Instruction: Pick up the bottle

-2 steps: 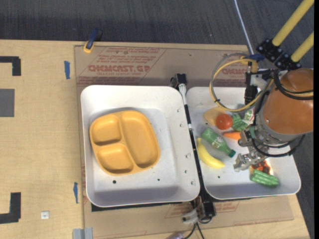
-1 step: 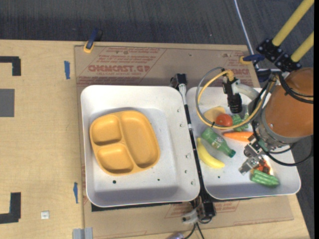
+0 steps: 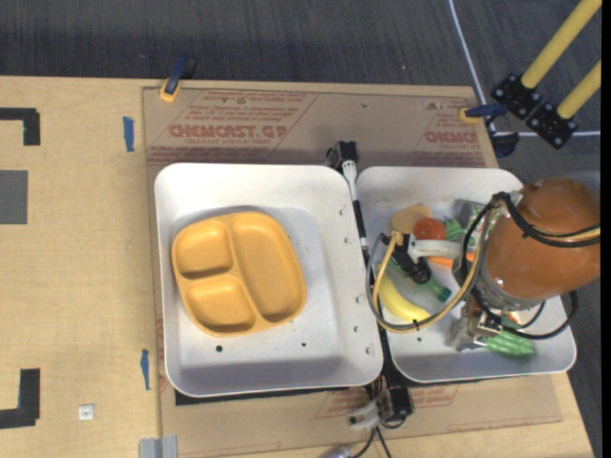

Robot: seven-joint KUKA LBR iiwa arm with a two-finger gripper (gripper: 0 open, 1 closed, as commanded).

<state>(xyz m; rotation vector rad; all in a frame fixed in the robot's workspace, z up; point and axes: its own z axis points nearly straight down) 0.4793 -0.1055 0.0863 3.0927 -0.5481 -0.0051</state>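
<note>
We are looking down on two white bins side by side. The left bin (image 3: 181, 198) holds a yellow divided plate (image 3: 239, 272); the right bin (image 3: 382, 194) is crowded with small toys, and the arm (image 3: 544, 237) hangs low over its right half, its orange band covering much of what lies there.

The gripper (image 3: 474, 330) sits down among the clutter near the bin's front right, just beside a green piece (image 3: 511, 346) that pokes out from under the wrist. We cannot tell how the gripper is set, as cables and the wrist body sit over that spot.

As for the bottle, we cannot pick it out with any confidence. A banana (image 3: 401, 301) lies at the left of the pile, a red piece (image 3: 429, 229) and an orange piece (image 3: 441, 248) sit further back, but nothing there reads clearly as a bottle (it may well be under the arm).

The risks, as we judge them, come from the crowding. With the toys touching one another, a close could catch the green piece or a neighbour instead of the bottle, or pinch two things at once. A loose yellow cable (image 3: 382, 270) loops over the banana and could drag toys on the way up. A round bottle gripped off-centre would likely squirt out sideways.
</note>
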